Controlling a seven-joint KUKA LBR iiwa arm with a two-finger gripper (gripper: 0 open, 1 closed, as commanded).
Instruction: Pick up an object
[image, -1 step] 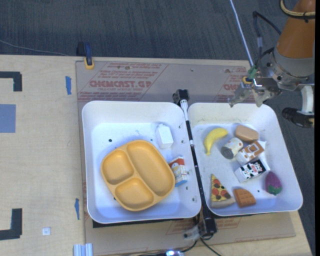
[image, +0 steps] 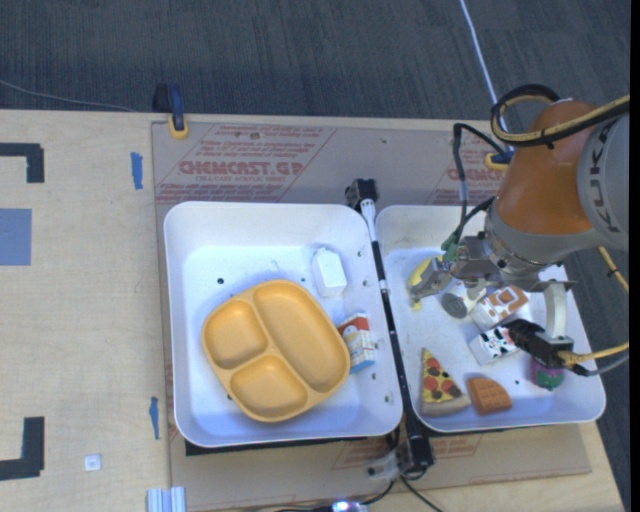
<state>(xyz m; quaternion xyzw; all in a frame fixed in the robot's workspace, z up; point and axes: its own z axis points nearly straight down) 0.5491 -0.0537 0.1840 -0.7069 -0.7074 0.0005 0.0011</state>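
Gripper (image: 432, 281) hung low over the right bin (image: 590, 405) at its ten o'clock corner, jaw state impossible to tell, pizza slice (image: 439, 381) at six o'clock.

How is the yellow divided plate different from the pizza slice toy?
The yellow divided plate lies in the left bin; the pizza slice toy lies in the right bin. The plate is much larger. The plate is plain yellow with three compartments; the slice is a wedge with coloured toppings. Both lie flat.
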